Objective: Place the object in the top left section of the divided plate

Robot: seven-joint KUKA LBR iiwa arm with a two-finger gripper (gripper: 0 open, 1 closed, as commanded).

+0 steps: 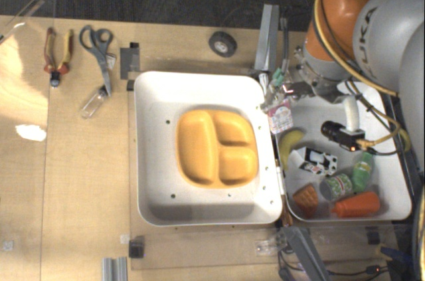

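The yellow divided plate [188, 120] lies in the middle of the left white bin [156, 140]. It has one long section on its left and two smaller ones on its right, all bare. My gripper [279, 99] hangs over the top left corner of the right bin [392, 206], close to the wall between the bins. A small white and pink packet [281, 119] sits just below the gripper, and I cannot tell whether it is held. The grey arm with its orange band [345, 0] reaches in from the upper right.
In the right bin lie a yellow banana-like piece [289, 142], a black and white item [319, 160], a green can [337, 185], a green bottle [362, 173], an orange carrot [357, 204] and a brown block [306, 196]. Scissors [99, 54], pliers [56, 54] and a tape roll [223, 43] rest on the bench.
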